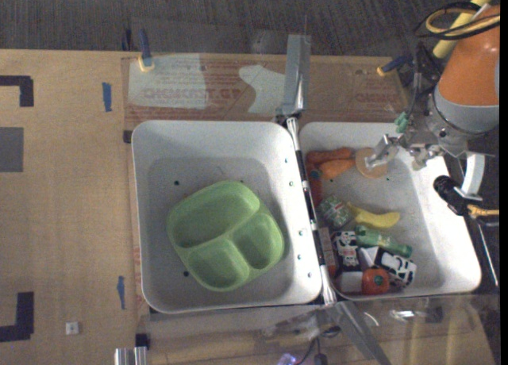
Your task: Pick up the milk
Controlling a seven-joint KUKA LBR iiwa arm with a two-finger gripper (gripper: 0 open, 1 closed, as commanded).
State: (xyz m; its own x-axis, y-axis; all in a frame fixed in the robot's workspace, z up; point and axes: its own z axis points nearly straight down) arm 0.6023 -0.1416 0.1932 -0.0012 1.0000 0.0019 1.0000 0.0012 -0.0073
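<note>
Two small black-and-white cow-patterned milk cartons lie in the right bin (pixel 444 228) near its front edge. One milk carton (pixel 346 246) rests against the left wall, the other (pixel 396 265) sits further right. My gripper (pixel 401 152) hangs over the back of the right bin, well behind both cartons. It stands open with nothing between its fingers. A round tan disc (pixel 368 163) lies just left of it.
The right bin also holds a carrot (pixel 336 168), a banana (pixel 378 217), a green packet (pixel 334 211), a green stick-shaped item (pixel 382 240) and a tomato (pixel 375 279) between the cartons. A green divided plate (pixel 225 234) lies in the left bin (pixel 159 157).
</note>
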